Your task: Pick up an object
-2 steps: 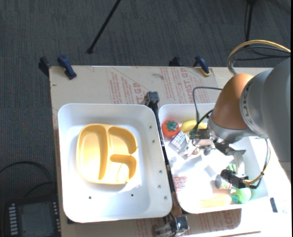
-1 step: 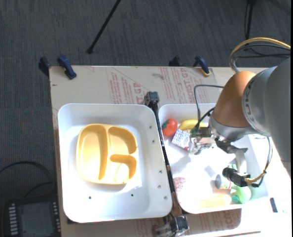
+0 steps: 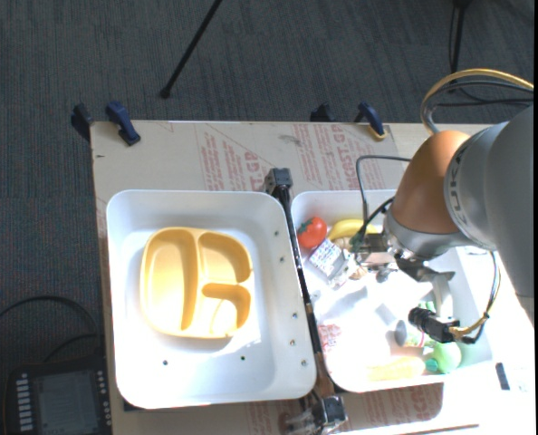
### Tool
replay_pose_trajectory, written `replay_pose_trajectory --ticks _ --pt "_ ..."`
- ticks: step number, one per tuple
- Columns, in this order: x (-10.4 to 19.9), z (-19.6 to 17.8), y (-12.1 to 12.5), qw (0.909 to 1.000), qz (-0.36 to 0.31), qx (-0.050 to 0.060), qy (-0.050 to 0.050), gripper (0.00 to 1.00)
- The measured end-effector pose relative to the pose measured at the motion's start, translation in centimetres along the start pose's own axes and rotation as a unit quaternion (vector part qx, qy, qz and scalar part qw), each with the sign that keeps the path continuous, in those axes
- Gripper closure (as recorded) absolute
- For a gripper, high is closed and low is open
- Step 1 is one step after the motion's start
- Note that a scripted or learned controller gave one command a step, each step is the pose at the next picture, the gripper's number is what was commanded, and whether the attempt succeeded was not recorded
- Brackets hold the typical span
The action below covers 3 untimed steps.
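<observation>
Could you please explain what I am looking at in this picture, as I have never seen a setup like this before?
This is a single camera fixed above a bench, looking down at a slant. The grey machine with an orange band is a robot arm, reaching in from the right. At its tip is a two-finger gripper, meant for picking things up.

Two shallow white bins stand side by side on the bench. The left bin holds a yellow divided plate. The right bin holds a jumble of small things: a red item, a yellow piece beside it, a small printed packet, a green item and a pale orange piece near the front edge.

The gripper hangs over the right bin, close to the packet. The picture does not show whether it holds anything.
</observation>
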State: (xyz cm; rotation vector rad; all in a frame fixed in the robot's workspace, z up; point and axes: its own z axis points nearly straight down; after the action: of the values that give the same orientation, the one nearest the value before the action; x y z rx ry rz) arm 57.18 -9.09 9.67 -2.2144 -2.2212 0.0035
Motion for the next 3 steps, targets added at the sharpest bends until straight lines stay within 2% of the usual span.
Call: replay_pose_trajectory --ticks 1,3 --pt "1.11 0.91 3.35 1.0000 0.000 -0.001 0.000 0.00" --pt "0.95 0.91 2.63 1.0000 0.002 -0.001 -0.001 0.00"
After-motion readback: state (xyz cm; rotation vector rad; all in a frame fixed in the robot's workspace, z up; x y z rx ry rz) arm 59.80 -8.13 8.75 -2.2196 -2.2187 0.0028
